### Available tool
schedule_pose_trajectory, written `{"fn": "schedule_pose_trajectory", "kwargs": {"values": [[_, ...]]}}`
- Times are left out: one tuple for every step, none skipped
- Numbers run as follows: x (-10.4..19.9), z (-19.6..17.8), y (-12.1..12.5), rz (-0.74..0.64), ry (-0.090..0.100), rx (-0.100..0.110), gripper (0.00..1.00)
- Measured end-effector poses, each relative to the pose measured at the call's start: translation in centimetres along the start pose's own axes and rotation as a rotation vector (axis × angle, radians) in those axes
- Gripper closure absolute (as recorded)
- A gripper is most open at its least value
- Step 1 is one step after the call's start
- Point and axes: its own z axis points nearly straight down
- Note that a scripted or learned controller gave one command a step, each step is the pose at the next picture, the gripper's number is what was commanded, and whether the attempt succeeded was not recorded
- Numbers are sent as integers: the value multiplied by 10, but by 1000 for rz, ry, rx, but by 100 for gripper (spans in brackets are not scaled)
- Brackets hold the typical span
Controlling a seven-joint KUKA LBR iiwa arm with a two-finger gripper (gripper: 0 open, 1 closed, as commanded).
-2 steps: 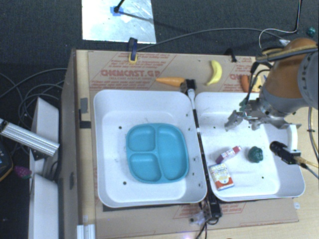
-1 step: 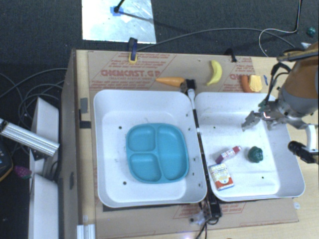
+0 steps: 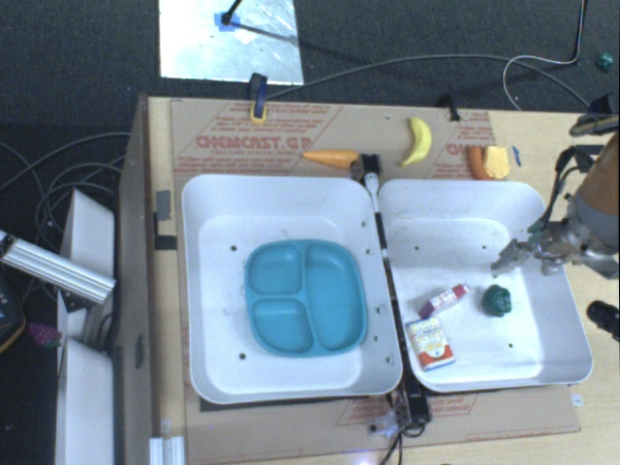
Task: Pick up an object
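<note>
Over the right bin (image 3: 567,352), end effector (image 3: 523,256) hovers above green object (image 3: 497,300).

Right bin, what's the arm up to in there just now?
The arm reaches in over the right bin, its pincer hanging just above a green lump with nothing between its fingers. A small tube and a carton lie nearby. A blue tray sits in the left bin.
</note>
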Motion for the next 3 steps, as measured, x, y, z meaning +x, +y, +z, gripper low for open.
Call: {"fn": "schedule_pose_trajectory", "kwargs": {"values": [[23,79,-24,0,1,-1,0],[-6,78,15,-2,0,-1,0],[46,79,-19,-2,2,1,0]]}}
